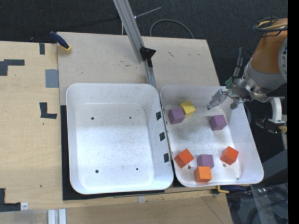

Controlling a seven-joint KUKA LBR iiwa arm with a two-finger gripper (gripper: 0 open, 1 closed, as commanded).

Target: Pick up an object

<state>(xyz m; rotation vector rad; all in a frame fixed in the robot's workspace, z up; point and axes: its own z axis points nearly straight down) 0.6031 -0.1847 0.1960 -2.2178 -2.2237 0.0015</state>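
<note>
Left bin: bare white floor, nothing to grab there. All candidates sit in the right bin.

L to R in the right bin: purple cube w/ yellow cube touching it at upper right; below them, orange cube near the divider; then a purple cube w/ another orange cube tight against its lower edge; then a lone purple cube mid-bin; last, an orange cube near the right wall.

Gripper hangs over the bin's upper right corner, fingers spread, nothing between them. Looks above the floor, not down among the cubes, tho height is hard to judge from this angle.

Key relation: the lone purple cube lies just below and slightly left of the gripper in the view, i.e. nearest by far. It stands apart from its neighbours and from the walls, so prob. the cleanest pick. It's a cube, so no long axis; it looks slightly rotated vs the bin edges, so finger line should prob. match its faces.

The yellow/purple pair is next nearest, further left, but touching faces make finger entry awkward.
</note>
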